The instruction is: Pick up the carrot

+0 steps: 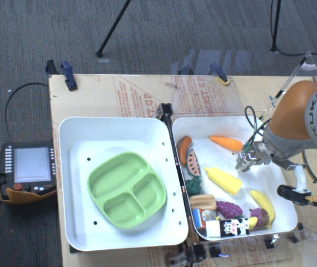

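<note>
**Carrot untouched, gripper hovering just beside it**

Carrot (226, 143) lies flat near the 12 o'clock wall of the right bin (283, 174), thick end toward 3 o'clock and tip toward 9 o'clock. Bare white floor shows all around it. We note the gripper (247, 161) at about 4 o'clock from the carrot's thick end, close to it but apart. We see nothing between its fingers.

Jaws: they read as a small dark cluster from this height. We cannot tell whether they stand apart or together, so we leave that open. They hold nothing that we can see.

Our judgement of the step in hand: line up over the carrot before any descent.
- Shift toward 10 o'clock until the gripper sits over the carrot's thicker half, which should slip less than the tapered tip.
- Set the jaws across the short width, not along the length.
- Come straight down. The corn cob (223, 180) at 6 o'clock and the sausage (183, 147) at 9 o'clock are both clear of the carrot, so crowding is a small worry.
- The rounded body may roll on closing, so close slowly.

The green divided plate (127, 190) in the left bin (69, 149) plays no part here.
</note>
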Action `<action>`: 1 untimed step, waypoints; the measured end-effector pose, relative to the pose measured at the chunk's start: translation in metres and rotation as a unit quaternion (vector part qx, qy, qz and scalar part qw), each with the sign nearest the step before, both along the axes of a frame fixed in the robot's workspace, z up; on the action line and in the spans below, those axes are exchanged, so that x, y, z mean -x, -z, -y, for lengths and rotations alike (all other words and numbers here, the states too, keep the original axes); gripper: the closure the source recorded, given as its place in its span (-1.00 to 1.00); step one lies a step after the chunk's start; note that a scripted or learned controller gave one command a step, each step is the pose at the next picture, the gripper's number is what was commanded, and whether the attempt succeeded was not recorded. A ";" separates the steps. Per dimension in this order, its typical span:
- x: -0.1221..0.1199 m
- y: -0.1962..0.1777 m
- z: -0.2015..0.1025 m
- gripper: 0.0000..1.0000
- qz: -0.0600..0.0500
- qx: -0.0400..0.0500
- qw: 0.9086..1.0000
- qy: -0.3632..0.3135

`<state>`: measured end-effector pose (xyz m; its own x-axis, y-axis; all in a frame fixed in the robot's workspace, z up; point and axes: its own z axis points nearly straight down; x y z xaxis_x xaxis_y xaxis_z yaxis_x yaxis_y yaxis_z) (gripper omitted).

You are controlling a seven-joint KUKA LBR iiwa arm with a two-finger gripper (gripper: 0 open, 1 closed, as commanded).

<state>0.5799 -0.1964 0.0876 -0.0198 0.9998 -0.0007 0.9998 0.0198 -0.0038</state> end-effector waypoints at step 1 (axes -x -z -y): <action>-0.001 0.000 -0.002 -1.00 0.001 -0.002 1.000 0.000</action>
